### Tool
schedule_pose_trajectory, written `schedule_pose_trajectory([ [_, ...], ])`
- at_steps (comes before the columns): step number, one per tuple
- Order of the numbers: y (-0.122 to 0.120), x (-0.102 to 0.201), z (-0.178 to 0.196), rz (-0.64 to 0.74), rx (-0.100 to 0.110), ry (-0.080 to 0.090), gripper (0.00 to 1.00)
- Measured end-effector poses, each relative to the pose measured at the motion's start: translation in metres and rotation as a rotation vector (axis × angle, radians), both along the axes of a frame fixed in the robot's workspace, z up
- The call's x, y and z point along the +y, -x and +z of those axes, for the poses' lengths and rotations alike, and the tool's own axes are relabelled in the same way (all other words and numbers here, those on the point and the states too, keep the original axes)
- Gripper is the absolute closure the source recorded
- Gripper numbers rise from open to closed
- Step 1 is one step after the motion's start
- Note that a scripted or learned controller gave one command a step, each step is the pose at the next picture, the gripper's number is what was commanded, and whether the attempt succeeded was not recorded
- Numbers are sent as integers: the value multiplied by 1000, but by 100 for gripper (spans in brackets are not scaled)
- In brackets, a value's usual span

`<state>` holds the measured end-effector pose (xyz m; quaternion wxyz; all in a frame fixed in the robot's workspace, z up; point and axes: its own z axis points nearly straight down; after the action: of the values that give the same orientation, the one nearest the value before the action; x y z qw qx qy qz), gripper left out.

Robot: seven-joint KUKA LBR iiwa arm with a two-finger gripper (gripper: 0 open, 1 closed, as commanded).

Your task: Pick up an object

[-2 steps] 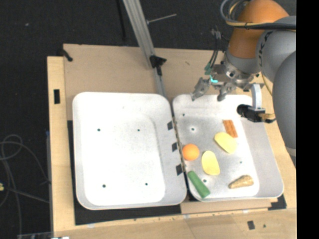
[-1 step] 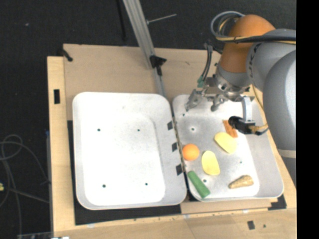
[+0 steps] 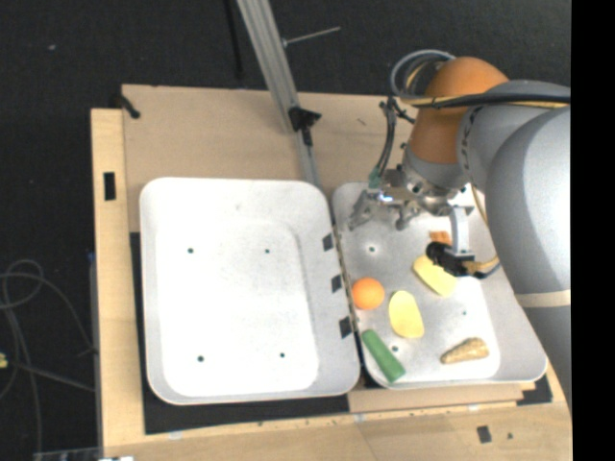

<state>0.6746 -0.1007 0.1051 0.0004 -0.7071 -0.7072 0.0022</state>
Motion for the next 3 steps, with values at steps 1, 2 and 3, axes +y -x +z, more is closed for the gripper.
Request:
schedule_pose_trajectory([
  [1, -2, -1, 15, -1, -8, 0, 100],
  [2, -9, 1, 62, 5, -10, -2, 100],
  [3, -7, -5, 126, 0, -12, -1, 100],
])
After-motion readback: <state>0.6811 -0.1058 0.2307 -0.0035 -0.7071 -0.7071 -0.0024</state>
